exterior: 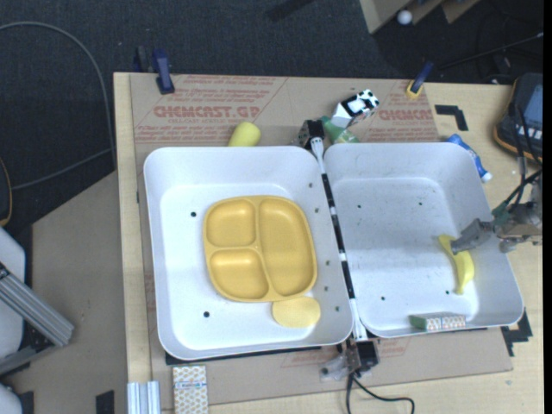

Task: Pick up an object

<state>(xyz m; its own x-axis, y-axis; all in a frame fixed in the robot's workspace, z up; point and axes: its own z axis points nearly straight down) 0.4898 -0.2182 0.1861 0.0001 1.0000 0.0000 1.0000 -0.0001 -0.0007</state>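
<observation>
The two white bins sit side by side on the bench, and everything here is placed from the right bin (405, 188). To its left, the left bin (172, 231) holds a yellow divided plate (259, 248) with a small yellow disc (297, 311) touching the plate's near rim.

Inside the right bin, close to its right wall, lies a banana (462, 266) — the likeliest thing to pick. Its long axis runs roughly from the far side toward the near side of the bin, bowed slightly, with the stem end pointing up and left. A green-and-white block (438, 322) rests by the bin's near wall, well apart from the banana.

The gripper (474, 234) reaches in over the right wall and sits just above the banana's upper end — touching or nearly so. The view does not resolve whether it is open or closed. The banana's body extends from the gripper toward the bin's near wall, so I judge a grasp across its short width needs a small shift that way.
</observation>
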